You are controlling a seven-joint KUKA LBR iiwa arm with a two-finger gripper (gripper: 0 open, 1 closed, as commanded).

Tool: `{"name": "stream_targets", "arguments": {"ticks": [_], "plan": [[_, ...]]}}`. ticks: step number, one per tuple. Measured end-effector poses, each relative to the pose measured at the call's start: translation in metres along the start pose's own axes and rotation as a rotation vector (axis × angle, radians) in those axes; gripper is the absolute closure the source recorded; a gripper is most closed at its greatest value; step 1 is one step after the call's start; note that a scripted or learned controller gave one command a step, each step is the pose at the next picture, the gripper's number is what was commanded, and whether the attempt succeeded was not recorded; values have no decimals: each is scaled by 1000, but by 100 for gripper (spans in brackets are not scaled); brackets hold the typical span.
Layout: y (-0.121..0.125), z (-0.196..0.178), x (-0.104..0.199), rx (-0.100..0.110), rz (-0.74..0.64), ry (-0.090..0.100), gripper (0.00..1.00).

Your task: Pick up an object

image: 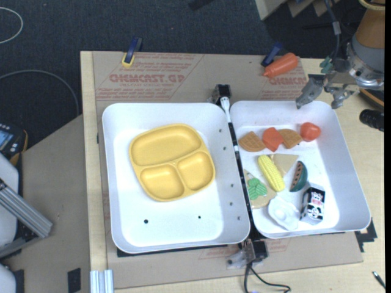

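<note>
Gripper [322,96] above bin's far edge, red tomato [310,130] just below.

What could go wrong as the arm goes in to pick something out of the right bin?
The toys lie crowded: the yellow plastic corn cob touches its neighbours, so the tool may nudge or grab two at once. The round red tomato toy could roll away when touched. The tool hangs over the far rim of the shallow white right bin, so a straight drop might strike it.

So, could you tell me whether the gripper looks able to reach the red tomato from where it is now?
Probably yes: the gripper hangs open above the right bin's far edge, and the tomato lies just below it with nothing on top, only a brown piece beside it.
</note>
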State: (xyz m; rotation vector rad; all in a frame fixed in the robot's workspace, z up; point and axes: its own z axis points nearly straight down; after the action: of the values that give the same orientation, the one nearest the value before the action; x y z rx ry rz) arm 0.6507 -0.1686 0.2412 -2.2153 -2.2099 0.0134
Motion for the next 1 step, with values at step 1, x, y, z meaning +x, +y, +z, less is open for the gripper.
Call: {"name": "stream_targets", "arguments": {"ticks": [1], "plan": [[2,-9,0,-14,-3,-3,0]]}}
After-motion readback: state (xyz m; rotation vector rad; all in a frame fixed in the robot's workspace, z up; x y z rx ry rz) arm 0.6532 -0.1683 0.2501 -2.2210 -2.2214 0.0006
